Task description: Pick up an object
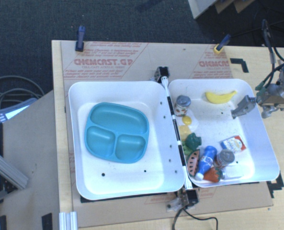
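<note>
Objects are heaped in the right bin (256, 128), mostly along its left wall and near corner. A yellow banana (220, 96) is seen lying alone at the far side. Near the left wall a small can (182, 104) is stood upright, with a yellow piece (185, 121) just below it and a green toy (193, 141) below that. In the near corner a watermelon slice (193, 160), a blue bottle (207, 158), a red piece (211, 176) and a grey-topped can (225, 157) are crowded together, touching one another; a red and white packet (233, 143) is laid just beside the grey-topped can. The gripper (241, 108) is held over the right side of this bin, near the banana but apart from it, with nothing seen between its fingers; whether the fingers are apart or together cannot be told from this slant. The arm (276, 97) is reached in across the bin's right rim. In the left bin (79, 99) a blue divided tray (117, 132) is laid flat near the middle. Both bins are set side by side, touching, on a cardboard sheet (108, 61) with red print, held at its far edge by a blue clamp (80, 38) and a blue and yellow clamp (221, 43).
</note>
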`<state>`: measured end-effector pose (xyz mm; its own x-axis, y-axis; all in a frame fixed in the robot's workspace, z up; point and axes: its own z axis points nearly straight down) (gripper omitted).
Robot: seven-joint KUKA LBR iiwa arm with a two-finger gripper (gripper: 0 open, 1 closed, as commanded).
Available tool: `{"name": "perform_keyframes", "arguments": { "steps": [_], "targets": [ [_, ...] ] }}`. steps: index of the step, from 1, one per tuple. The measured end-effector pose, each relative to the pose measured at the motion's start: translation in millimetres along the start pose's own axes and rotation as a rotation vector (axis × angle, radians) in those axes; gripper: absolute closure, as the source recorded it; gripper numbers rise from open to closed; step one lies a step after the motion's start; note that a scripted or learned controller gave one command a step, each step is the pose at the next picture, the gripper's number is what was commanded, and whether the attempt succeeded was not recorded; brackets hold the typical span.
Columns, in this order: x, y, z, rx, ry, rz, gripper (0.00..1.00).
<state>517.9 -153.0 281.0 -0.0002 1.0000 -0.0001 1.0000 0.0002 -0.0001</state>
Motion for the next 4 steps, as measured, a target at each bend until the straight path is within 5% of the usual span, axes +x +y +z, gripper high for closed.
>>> {"name": "perform_keyframes", "arguments": {
  "steps": [1, 2, 3, 4],
  "targets": [
    [36, -37, 167, 0.0, 0.0, 0.001, 0.0],
    [53, -38, 196, -0.002, -0.001, 0.001, 0.0],
    [54, -37, 186, -0.006, -0.001, 0.002, 1.0],
    [137, -23, 96, 0.0, 0.001, -0.001, 1.0]
  ]
}}
